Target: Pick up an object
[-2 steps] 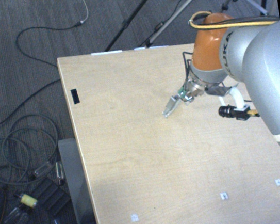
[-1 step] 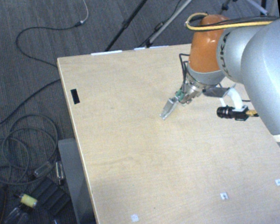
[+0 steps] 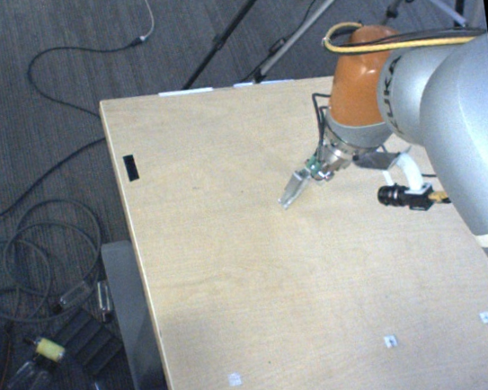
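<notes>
The gripper (image 3: pixel 293 191) hangs over the bare wooden board (image 3: pixel 269 304), toward 1 o'clock — whether its jaws are apart, I cannot tell. No object to pick is visible — the search step; next means locating 1.

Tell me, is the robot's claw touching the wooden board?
Cannot tell. In the camera view the gripper hangs over the bare wooden board, tilted toward it, but from this slanted look-down angle no clear gap or contact shows at its tip.
</notes>
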Controlling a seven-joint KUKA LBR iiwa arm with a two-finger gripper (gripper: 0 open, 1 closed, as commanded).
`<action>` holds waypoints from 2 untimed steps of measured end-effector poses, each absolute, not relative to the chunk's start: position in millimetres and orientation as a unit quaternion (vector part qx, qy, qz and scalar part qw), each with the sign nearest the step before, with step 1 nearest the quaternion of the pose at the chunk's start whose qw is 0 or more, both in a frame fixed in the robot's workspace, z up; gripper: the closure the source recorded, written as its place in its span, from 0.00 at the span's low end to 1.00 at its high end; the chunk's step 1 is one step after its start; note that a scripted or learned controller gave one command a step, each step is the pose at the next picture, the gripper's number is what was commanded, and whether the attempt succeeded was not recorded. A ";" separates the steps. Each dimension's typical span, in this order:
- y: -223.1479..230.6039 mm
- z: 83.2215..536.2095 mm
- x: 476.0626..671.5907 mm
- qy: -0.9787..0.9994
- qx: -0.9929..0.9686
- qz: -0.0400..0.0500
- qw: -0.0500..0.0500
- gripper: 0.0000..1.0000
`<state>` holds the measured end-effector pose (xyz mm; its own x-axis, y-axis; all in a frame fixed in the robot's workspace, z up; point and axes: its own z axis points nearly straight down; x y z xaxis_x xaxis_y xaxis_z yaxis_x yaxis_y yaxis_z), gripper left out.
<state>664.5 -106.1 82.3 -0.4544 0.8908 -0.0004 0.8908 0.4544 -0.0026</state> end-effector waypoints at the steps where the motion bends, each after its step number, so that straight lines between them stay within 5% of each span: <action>1: -121.6 82.5 668.2 -0.853 -0.522 0.001 0.000 0.00; 2: -105.8 82.4 668.2 -0.854 -0.520 0.000 0.001 0.00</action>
